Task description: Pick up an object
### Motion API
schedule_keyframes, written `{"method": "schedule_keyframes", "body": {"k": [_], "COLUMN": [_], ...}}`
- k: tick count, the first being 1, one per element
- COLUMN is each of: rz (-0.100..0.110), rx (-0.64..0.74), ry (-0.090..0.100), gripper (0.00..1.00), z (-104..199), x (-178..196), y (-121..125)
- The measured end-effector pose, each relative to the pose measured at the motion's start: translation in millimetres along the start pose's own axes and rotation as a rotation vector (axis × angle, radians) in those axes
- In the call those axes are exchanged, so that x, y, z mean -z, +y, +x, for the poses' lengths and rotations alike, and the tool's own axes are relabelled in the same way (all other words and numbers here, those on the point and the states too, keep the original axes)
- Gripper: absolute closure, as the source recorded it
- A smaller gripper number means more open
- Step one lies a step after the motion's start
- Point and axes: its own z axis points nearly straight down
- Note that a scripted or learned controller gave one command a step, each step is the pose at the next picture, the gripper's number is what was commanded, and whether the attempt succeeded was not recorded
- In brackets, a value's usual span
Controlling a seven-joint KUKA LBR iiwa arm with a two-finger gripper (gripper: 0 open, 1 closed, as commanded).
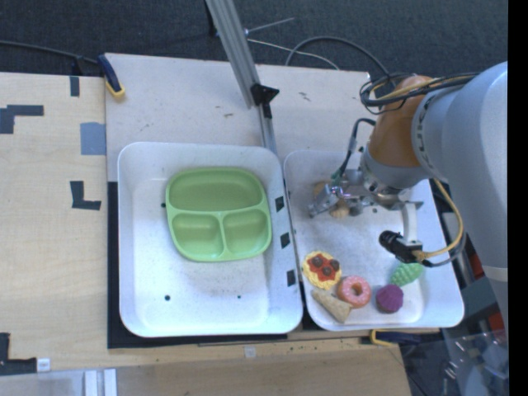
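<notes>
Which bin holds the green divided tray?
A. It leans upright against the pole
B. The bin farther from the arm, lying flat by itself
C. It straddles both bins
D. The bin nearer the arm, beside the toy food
B: the green divided tray lies flat in the left-hand bin of the camera view, while the donut and the other toy food sit in the right-hand bin, where the arm reaches in.
</notes>
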Motion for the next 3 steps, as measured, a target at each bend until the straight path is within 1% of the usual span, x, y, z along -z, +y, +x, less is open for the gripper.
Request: {"method": "schedule_keyframes", "body": {"k": [1, 2, 3], "rz": [0.001, -0.004, -0.004], "rx": [0.001, -0.001, 0.000], "ry": [0.002, 0.001, 0.002], "gripper": [1.00, 1.00, 1.00], "z": [1, -7, -2], "x": [11, 67, 111], "y": [0, -4, -5]}}
